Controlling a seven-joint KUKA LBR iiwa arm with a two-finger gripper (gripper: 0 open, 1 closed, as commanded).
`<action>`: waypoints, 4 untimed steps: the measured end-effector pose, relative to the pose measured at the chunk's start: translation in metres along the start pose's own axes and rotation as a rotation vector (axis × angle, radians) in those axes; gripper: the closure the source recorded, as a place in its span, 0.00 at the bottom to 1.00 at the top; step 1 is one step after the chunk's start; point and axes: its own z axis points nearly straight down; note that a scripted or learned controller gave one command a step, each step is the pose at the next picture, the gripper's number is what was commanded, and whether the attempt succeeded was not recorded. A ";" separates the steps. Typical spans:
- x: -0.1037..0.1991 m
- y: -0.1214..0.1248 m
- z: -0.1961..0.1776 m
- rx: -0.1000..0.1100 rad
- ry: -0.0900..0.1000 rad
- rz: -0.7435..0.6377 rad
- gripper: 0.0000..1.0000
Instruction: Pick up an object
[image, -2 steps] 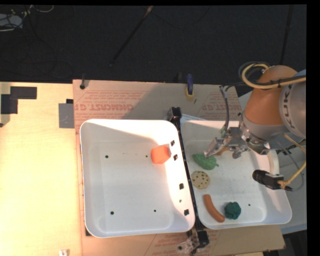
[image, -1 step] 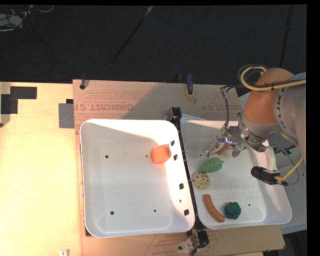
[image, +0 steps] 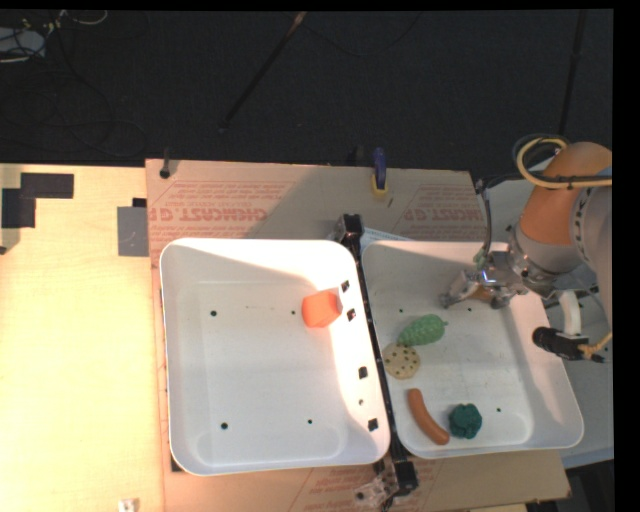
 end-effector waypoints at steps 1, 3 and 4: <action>0.002 -0.005 -0.133 -0.018 -0.006 -0.003 0.00; 0.070 -0.048 -0.288 -0.020 -0.002 -0.009 1.00; 0.065 -0.048 -0.169 0.007 0.001 -0.002 1.00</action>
